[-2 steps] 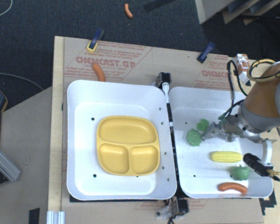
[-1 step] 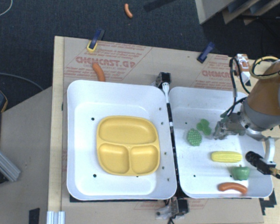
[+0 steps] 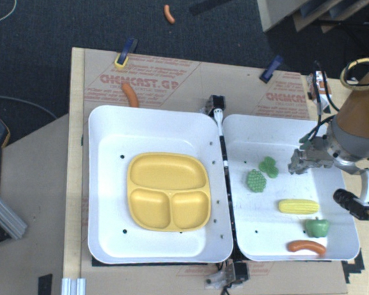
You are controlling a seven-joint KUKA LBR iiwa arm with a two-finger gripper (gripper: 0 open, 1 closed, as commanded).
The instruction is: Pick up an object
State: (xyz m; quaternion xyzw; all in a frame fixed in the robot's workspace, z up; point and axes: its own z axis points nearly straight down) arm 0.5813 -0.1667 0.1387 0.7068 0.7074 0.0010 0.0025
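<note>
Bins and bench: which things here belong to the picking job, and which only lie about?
For the job: hand, corn cob, green pepper, sausage, two green vegetables, right bin.

Lying about: yellow tray, orange piece, clamps.

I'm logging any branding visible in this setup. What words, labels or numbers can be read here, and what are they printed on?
"CHEMCAST GP", roughly, in red: on the brown board behind the left bin; the letters are soft, so the spelling is uncertain.
The same red print repeats on the board behind the right bin, partly cut off and too blurred to read in full.
Smaller red lines beneath both prints: too small to read.
</note>
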